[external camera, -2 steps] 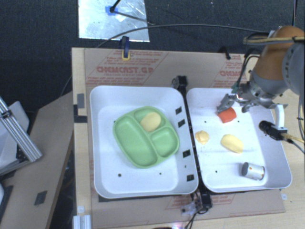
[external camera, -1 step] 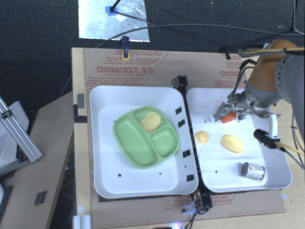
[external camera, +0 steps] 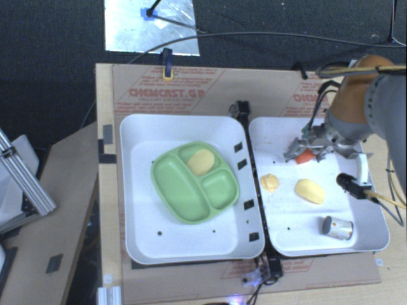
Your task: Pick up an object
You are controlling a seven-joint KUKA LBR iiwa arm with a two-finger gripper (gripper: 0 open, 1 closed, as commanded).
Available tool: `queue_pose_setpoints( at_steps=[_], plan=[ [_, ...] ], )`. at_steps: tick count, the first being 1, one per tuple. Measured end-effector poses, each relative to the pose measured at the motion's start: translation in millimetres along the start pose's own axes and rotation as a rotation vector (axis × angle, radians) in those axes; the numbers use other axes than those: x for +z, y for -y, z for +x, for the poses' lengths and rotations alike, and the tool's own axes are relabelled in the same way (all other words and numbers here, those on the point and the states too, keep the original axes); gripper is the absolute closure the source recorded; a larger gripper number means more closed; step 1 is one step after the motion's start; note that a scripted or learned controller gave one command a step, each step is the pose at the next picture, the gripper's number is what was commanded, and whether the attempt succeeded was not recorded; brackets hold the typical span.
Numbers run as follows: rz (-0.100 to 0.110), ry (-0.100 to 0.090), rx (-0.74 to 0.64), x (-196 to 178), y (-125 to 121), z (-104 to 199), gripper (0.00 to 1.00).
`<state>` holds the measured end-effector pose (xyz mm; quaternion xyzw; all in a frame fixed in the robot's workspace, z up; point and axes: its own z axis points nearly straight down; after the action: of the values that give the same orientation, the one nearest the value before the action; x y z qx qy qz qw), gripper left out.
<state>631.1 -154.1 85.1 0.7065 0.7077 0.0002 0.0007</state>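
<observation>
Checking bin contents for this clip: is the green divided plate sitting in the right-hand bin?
No, the green divided plate lies in the left bin, with a yellow item in one compartment.

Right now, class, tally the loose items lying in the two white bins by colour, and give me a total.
Yellow: 3, a pale yellow rounded piece on the green divided plate, a small yellow lump, a yellow oval piece
Green: 1, the green divided plastic plate
Red-orange: 1, a small piece by the claw
Silver: 1, a metal cylinder
Total: 6
</observation>
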Motion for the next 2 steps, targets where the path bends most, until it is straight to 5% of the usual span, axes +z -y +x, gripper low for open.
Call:
queue_pose_setpoints(
  at_steps=[1, 2],
  plan=[
    [-0.004, 0.001, 0.000, -11, -1, 0, 1.00],
    [-0.006, 0.001, -0.003, -63, -13, 0, 1.00]
  ],
)
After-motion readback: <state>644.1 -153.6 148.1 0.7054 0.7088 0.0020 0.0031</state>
